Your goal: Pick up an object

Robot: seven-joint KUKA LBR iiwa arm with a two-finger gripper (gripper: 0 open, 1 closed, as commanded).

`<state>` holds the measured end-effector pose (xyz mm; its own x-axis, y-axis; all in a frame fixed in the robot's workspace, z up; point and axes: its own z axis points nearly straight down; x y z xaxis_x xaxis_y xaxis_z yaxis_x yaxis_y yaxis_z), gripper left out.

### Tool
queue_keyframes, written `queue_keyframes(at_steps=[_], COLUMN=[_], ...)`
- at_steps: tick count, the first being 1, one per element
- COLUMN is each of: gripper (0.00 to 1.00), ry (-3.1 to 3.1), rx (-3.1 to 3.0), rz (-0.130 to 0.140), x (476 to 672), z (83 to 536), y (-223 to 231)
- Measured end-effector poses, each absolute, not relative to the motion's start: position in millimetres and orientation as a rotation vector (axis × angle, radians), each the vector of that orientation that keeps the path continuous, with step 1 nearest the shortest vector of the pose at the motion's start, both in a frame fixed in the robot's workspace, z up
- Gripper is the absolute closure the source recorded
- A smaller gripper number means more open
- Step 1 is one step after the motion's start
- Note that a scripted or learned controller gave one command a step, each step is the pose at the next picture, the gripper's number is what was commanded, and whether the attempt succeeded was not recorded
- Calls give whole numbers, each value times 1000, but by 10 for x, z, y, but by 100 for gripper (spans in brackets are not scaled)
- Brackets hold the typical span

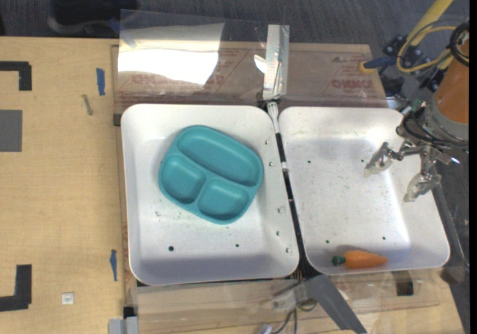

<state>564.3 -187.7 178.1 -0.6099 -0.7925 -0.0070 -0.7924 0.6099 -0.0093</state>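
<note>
A teal divided plate (pixel 211 173) lies in the left bin (pixel 141 250), a little left of its middle. An orange toy carrot (pixel 360 259) with a green tip rests against the front wall of the right bin (pixel 328 139). My gripper (pixel 399 174) hangs over the right part of the right bin, well behind the carrot. Its two metal fingers (pixel 378 157) stand spread apart with nothing between them.
A clear plastic sheet (pixel 175 57) and an upright divider (pixel 276 64) stand behind the bins. Yellow and blue cables (pixel 421 30) hang at the upper right beside the arm. A wooden bench surface (pixel 52 176) extends to the left.
</note>
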Motion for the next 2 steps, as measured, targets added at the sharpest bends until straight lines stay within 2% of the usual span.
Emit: queue_keyframes(at_steps=[1, 2], gripper=[0, 0], ry=[2680, 2567], rx=[-1623, -1794], rz=[-8, -6], x=[5216, 6189], z=[895, 1339], y=[-1383, -1416])
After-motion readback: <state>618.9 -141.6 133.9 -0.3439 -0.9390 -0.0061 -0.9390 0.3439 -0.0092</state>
